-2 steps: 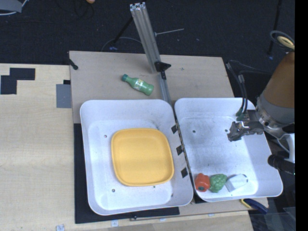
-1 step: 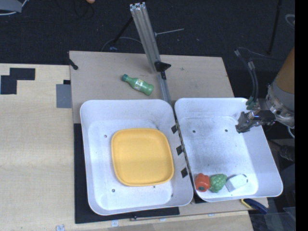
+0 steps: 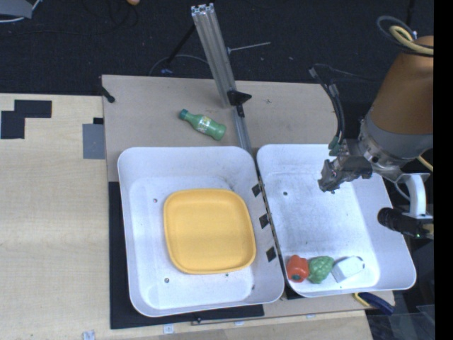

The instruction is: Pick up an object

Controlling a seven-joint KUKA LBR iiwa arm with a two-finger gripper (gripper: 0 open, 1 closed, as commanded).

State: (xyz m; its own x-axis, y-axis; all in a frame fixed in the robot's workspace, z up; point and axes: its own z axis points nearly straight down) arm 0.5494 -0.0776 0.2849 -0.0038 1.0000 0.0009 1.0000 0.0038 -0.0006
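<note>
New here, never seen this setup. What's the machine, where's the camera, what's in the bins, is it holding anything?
One fixed camera looks down at a slant on a bench with two shallow white bins. The machine is a grey robot arm reaching in from the right; its two-finger gripper hangs over the upper part of the right bin, with nothing visible in it. The left bin holds a yellow square plate. At the right bin's near edge sit a red object, a green one and a white one. A green bottle lies on the bench behind the bins.

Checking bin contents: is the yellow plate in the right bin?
No, the yellow plate lies in the left bin.
</note>
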